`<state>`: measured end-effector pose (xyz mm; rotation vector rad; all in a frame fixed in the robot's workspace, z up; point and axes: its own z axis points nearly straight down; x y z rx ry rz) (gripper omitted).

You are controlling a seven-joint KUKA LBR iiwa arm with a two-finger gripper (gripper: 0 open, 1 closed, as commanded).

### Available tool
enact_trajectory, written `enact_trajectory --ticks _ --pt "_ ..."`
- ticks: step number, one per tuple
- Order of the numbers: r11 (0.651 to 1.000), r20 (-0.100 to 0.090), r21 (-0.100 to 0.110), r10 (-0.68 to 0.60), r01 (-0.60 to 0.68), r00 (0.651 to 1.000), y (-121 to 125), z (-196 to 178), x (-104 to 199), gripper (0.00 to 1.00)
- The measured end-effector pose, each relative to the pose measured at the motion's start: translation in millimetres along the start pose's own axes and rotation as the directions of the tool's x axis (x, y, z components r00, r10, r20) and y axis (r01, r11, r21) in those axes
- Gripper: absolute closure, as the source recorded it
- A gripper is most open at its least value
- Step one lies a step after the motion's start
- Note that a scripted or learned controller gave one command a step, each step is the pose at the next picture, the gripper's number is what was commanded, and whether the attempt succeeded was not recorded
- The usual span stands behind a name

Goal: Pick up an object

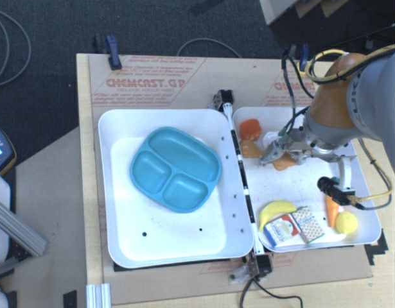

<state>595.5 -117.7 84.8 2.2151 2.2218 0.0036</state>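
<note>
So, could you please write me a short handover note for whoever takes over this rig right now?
Gripper: low in the right white bin, near the bin's upper left, beside a tan food piece and an orange piece. Nothing visibly held.
Right bin also holds a red-orange round item, yellow banana, small printed carton, patterned packet, orange carrot and yellow lemon.
Left white bin holds a blue divided plate.
Done: no pick confirmed. Left: grasp and lift one object.
</note>
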Motion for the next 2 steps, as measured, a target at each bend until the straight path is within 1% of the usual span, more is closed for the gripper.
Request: enact_trajectory --ticks 1,2 --pt "1.0 0.001 0.0 0.001 -0.001 1.0 -1.0 -10.1 -0.5 1.0" --pt "1.0 -0.005 -0.004 -0.007 0.007 1.0 -24.2 -106.1 96.6 1.0"
